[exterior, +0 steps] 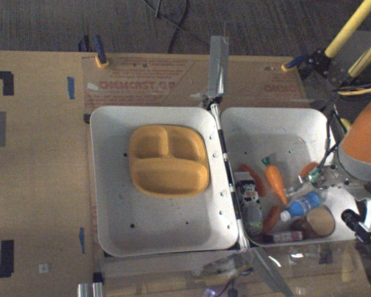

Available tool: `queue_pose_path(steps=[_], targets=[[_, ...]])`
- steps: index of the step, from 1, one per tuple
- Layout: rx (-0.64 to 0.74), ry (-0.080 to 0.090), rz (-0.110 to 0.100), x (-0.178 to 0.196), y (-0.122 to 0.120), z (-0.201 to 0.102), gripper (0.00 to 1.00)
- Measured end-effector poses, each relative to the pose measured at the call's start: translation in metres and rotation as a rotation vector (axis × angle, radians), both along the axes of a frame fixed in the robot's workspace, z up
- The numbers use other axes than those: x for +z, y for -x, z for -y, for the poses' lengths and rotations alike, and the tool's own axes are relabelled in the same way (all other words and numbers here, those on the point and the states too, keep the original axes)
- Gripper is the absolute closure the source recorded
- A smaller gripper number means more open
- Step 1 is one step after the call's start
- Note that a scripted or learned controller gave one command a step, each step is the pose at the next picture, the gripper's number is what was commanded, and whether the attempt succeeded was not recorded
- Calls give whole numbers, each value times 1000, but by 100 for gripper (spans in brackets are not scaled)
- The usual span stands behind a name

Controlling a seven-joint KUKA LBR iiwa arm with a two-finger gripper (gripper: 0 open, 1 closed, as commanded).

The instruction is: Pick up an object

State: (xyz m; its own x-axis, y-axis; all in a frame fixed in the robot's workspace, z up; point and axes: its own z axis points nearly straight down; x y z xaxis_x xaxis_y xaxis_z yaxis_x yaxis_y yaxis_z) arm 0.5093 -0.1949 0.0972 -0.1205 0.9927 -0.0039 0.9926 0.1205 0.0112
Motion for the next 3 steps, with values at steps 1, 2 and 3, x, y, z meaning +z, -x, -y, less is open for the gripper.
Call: queue_pose_path(steps=[1,2,3], targets=[[-54,-1,-9,148,-27,-14,0],[-43,-3,-12,38,-69,-56,0],[90,8,15,-2,-44,-85,0]])
